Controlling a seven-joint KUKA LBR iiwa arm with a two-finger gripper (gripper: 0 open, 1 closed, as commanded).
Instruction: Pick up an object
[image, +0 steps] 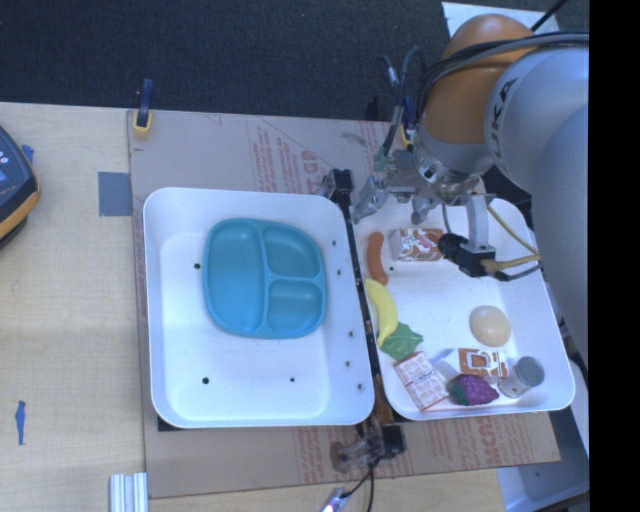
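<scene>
Bench: pale wood, brown cardboard sheet (270, 150) under two glossy white bins. Arm (520, 90), smooth grey shell with orange band, reaches over right bin's (548, 320) top edge; gripper (428, 200) just above printed packet (415, 244); finger state cannot tell. Left bin (170, 330): teal three-compartment plate (265, 278), rounded. Right bin: red sausage (376, 256), yellow banana (380, 310) touching green leaf piece (402, 341), cream egg (490, 325), two flat printed cards (420, 380), purple grape cluster (472, 390), small grey can (522, 376).
</scene>
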